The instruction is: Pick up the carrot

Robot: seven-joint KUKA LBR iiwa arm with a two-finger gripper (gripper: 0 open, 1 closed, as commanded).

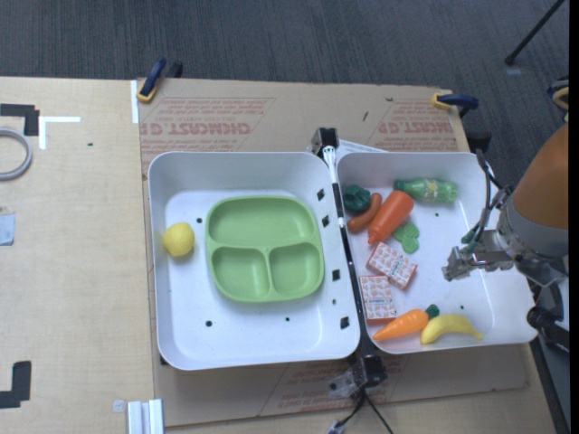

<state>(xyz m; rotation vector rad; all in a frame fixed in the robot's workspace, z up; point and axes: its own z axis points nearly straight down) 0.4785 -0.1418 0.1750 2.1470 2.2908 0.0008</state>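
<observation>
Cardboard (213, 116) printed with mirrored red lettering, left bin (172, 333) holding green tray (266, 248) and lemon (178, 239), right bin (493, 319) with carrot (401, 324) beside banana (450, 328), gripper (457, 267) hovering near, holding nothing, finger spread unclear.

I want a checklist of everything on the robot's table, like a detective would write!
Surface: cardboard sheet on a wooden bench, bearing the left bin and the right bin.
Job's things: two carrots in the right bin, a large carrot near the top, a small carrot at the bottom edge.
Clutter: banana, green bottle, two patterned packets, lemon, green tray.
Grippers: tool over the right bin, apart from both carrots.
Cables: cable along the arm.
Surroundings: dark carpet.
</observation>
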